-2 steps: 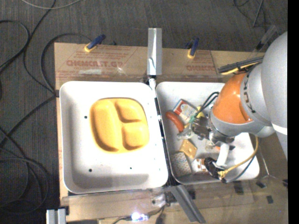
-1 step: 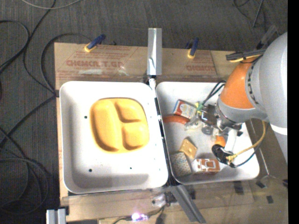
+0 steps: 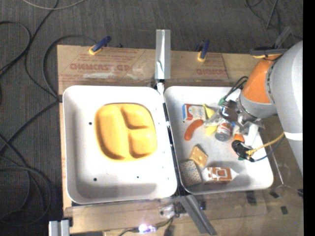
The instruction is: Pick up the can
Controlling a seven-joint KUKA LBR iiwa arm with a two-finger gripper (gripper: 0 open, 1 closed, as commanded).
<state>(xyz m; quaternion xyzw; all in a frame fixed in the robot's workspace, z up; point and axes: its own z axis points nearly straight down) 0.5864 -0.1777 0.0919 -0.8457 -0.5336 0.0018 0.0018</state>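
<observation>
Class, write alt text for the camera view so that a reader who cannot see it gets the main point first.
The end effector of a grey and orange arm sits low over the can in the right bin, among a carton, a sausage and other play food. The left bin holds a yellow divided tray.

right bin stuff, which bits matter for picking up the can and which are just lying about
For the job:
can, lying at the gripper
gripper, down over the can

Lying about:
hot dog
carton
cracker
small box
orange ring
yellow divided tray in the left bin
</observation>
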